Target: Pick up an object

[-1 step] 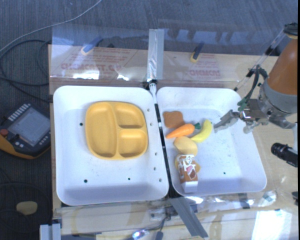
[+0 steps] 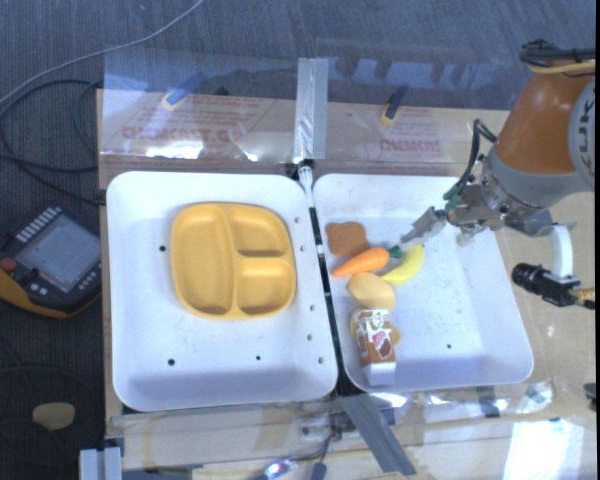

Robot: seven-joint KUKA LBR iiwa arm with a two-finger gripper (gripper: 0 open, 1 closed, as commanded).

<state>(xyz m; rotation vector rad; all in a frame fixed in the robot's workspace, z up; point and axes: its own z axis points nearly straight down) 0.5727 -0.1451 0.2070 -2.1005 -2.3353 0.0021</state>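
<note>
- Gripper [image 2: 416, 234] over right bin [image 2: 480, 353], tip just beside banana [image 2: 408, 265] and carrot [image 2: 361, 261]
- We can't tell its grasp state
- Yellow divided plate [image 2: 233, 259] in left bin [image 2: 145, 363]

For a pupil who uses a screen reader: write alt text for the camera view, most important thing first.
A grey and orange robot arm reaches from the right, its gripper low over a toy banana in the right white bin, beside a toy carrot and a small bottle. The left white bin holds a yellow divided plate.
</note>
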